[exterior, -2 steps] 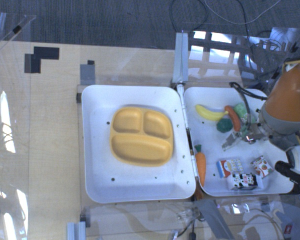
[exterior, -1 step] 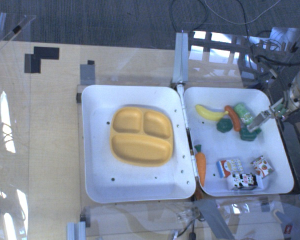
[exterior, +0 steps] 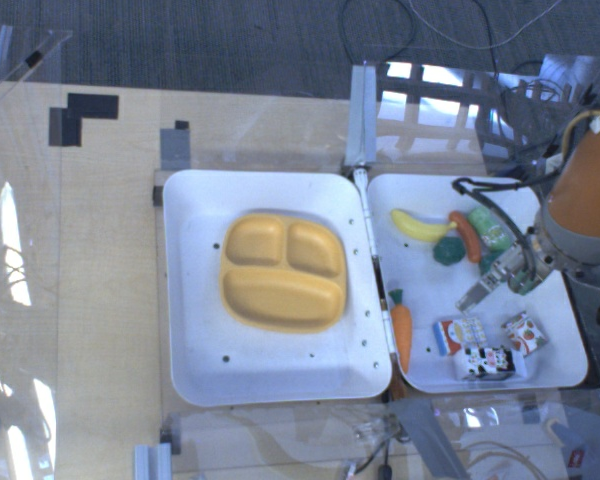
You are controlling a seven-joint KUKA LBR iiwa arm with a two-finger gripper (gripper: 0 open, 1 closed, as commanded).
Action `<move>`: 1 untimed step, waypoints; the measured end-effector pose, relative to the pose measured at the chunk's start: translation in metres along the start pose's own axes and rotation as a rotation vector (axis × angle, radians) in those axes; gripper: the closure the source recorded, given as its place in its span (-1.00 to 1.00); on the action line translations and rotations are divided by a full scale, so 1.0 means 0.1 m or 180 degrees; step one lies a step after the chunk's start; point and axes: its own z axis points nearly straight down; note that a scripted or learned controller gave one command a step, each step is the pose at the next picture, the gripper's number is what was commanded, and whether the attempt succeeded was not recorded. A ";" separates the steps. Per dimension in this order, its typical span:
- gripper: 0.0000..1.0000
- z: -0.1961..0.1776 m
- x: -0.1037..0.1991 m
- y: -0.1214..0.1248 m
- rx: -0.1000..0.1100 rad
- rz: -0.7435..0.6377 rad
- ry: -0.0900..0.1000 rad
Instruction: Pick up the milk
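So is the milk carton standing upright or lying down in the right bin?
Lying down: the milk carton rests flat on its side on the right bin floor.
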 end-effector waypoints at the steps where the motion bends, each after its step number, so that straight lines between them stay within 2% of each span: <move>1: -1.00 0.97 0.15 0.21 -0.0014 0.0733 -0.0017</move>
